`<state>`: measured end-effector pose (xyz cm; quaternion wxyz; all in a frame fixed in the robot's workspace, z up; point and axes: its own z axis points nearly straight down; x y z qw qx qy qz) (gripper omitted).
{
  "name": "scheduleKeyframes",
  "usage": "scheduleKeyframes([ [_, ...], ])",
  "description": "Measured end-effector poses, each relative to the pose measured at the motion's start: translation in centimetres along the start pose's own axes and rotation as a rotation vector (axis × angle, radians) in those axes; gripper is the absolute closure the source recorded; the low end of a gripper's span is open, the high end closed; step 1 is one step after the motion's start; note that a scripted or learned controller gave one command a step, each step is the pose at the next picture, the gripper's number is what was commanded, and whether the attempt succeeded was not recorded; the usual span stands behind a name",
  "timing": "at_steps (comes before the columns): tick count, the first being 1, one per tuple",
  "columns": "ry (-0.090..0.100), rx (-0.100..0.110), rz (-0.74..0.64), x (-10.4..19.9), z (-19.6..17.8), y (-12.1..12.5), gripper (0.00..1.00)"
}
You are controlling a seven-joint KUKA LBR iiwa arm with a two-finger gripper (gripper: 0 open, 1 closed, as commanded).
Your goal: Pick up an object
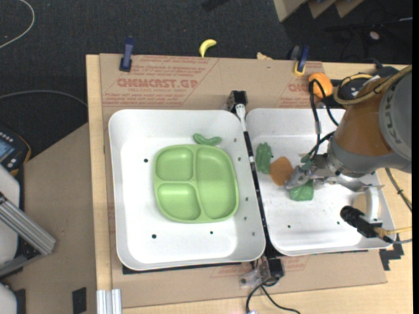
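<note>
In the right bin (288, 237), the gripper (302, 178) is seen lowered onto a green object (302, 191), its grasp being impossible to tell, with a brown object (281, 171) at its nine o'clock and a green divided plate (195, 182) lying in the left bin (131, 149).

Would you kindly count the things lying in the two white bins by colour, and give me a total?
Green: 3, the divided plate in the left bin, a soft toy and a small lump by the gripper in the right bin.
Brown: 1, a rounded object in the right bin.
Total: 4
</note>
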<state>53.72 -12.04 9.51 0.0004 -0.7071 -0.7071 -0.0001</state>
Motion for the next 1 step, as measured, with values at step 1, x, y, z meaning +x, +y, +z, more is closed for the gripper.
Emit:
scheduleKeyframes([
  [1, 0.002, -0.011, -0.01, 8.3, -9.56, 0.74, 1.0],
])
